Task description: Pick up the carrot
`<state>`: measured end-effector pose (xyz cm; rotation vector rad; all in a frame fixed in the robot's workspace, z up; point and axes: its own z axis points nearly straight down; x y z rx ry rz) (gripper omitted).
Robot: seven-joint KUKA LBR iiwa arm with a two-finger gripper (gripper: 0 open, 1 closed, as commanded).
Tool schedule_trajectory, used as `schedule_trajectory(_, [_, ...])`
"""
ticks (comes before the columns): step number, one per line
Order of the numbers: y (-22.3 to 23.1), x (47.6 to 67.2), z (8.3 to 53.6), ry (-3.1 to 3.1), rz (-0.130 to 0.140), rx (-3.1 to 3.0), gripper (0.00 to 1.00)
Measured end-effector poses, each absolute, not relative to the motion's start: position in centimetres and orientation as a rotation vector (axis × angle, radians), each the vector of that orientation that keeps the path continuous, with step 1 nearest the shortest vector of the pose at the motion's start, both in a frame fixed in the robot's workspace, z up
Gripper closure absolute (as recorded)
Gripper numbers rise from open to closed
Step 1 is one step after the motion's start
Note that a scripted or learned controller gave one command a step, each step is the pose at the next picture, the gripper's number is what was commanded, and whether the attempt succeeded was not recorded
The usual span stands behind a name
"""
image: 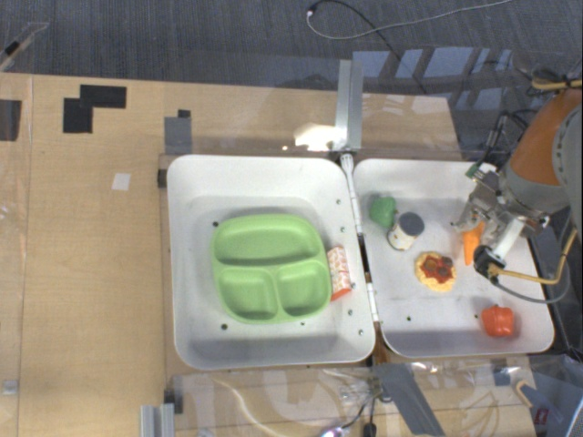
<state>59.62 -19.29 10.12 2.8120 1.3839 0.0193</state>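
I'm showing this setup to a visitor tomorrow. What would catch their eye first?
Probably the green divided plate filling the left bin. Next, the grey arm's orange band at the right edge, with its gripper low over the small orange carrot in the right bin.

Your grey arm [547, 153], orange band showing above the wrist, reaches in from the right and angles down to the left, carrying its gripper [481, 235] low at the frame's right side.
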Motion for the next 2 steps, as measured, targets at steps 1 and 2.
schedule_trajectory(1, [-15.9, 58.3, 21.7, 1.557, 0.007, 2.725, 1.0])
schedule_trajectory(2, [-15.8, 58.5, 22.7, 1.566, 0.01, 2.719, 1.0])
